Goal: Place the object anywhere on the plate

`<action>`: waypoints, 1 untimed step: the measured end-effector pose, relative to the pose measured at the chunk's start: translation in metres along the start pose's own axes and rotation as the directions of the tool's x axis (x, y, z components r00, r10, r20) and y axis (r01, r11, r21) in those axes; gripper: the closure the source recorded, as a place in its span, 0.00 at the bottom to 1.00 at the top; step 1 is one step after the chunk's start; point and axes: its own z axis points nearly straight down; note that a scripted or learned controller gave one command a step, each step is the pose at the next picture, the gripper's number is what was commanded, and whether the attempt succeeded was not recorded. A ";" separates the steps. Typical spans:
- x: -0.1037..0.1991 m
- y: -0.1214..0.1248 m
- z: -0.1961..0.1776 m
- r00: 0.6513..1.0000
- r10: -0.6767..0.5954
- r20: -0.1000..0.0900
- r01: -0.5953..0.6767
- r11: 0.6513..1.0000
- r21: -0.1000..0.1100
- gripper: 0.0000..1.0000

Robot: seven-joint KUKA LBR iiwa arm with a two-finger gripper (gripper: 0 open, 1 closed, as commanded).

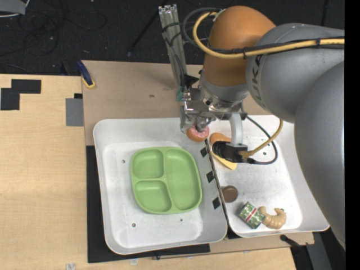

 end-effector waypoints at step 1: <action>0.050 0.004 0.006 1.000 -0.001 0.000 0.001 1.000 -0.002 1.00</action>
